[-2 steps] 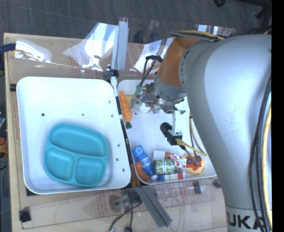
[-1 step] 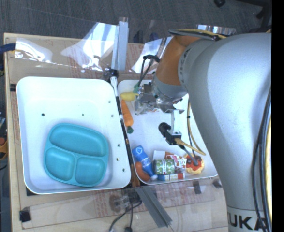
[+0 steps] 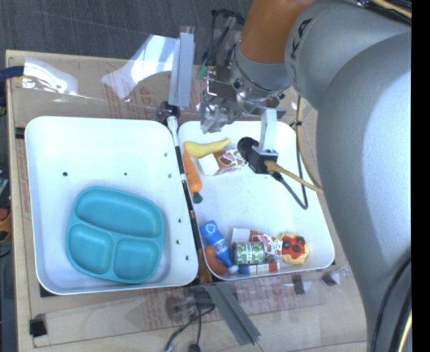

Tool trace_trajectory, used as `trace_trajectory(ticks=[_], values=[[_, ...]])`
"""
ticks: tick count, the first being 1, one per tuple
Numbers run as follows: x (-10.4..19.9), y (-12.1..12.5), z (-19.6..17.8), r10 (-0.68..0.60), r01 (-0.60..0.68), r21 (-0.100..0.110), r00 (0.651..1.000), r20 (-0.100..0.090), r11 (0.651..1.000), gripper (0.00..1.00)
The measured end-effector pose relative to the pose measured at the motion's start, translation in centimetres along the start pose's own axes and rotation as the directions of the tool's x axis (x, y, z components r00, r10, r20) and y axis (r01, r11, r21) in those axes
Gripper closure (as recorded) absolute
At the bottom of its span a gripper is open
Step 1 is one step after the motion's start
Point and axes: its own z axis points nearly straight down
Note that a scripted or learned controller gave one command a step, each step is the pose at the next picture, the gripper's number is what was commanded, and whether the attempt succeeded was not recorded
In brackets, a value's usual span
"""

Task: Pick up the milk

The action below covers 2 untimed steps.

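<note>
The gripper (image 3: 216, 116) hovers by the banana (image 3: 206, 147); jaw state I can't tell. It should probably centre over the milk (image 3: 229, 160) first.

**One fixed overhead camera, tilted view**

You are looking down from a single camera fixed above the bench (image 3: 90, 64), angled at a slant. It takes in both white bins: the left bin (image 3: 46, 145) and the right bin (image 3: 302, 211). The arm (image 3: 346, 64) looms large from your right, close to the lens.
</note>
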Motion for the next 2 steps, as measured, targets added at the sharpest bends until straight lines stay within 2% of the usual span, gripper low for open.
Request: trace_trajectory(ticks=[1,2], values=[[1.6,-7.8,3.6,0.224,-0.224,0.007,0.975,0.003,0.974,1.00],[-2.9,-14.5,6.2,0.079,-0.079,0.006,0.997,0.002,0.997,1.00]])
